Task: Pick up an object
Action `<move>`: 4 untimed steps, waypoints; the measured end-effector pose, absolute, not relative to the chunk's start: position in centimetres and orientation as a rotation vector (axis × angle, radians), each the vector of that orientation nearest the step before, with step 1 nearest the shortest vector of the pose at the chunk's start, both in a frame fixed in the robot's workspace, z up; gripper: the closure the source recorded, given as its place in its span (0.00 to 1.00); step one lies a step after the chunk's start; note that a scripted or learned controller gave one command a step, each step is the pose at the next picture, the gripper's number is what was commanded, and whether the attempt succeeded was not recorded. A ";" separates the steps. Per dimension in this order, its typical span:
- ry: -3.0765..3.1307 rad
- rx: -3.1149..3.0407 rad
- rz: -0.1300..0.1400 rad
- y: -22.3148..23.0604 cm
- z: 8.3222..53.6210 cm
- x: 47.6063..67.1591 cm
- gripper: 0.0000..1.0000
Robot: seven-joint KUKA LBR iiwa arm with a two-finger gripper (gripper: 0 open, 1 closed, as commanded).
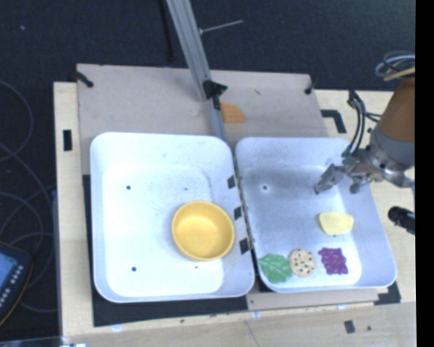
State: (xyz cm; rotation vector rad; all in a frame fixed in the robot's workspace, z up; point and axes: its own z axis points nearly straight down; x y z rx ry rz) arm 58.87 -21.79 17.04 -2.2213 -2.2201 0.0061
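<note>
Objects for picking are seen in the right bin (275, 165): a yellow piece (335, 223) lies just below the gripper (340, 180), apart from it, and a green leaf (275, 267), a cookie (301, 262) and a purple cluster (334, 260) are lined up further below. The fingers are spread apart, with nothing between them. A yellow bowl (202, 230) is seen in the left bin (116, 194), well to the fingers' left.

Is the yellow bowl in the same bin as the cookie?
No, the yellow bowl sits in the left bin; the cookie lies in the right bin.
</note>
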 end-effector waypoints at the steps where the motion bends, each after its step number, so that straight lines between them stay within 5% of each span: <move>1: -2.218 -2.224 0.006 -21.5 12.7 58.5 0.00; 2: -2.218 -2.226 0.004 -21.6 10.0 58.5 0.00; 3: -2.219 -2.232 -0.001 -21.7 11.3 58.7 1.00; 4: -2.224 -2.227 -0.004 -22.3 16.4 57.9 1.00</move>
